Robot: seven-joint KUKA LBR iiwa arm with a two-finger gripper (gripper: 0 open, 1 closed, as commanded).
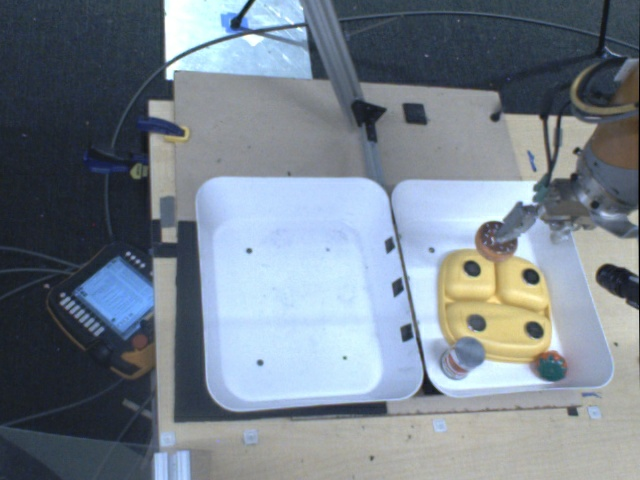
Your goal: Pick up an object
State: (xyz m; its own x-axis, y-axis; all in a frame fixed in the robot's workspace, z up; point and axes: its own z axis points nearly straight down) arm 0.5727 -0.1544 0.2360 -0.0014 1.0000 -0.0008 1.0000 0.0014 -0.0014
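Camera view: right bin (585, 268), used as landmark. A small brown round object (491, 238) lay near its far side, touching the yellow moulded block (497, 303). The tool (508, 226) stood directly over that object, slanting in from the right; its opening could not be told.

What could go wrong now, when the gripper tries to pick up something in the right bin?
The gripper is right at the brown disc, which sits against the yellow block; it may push it aside instead of grasping. The can and green ball lie near the bin wall, leaving little finger room.
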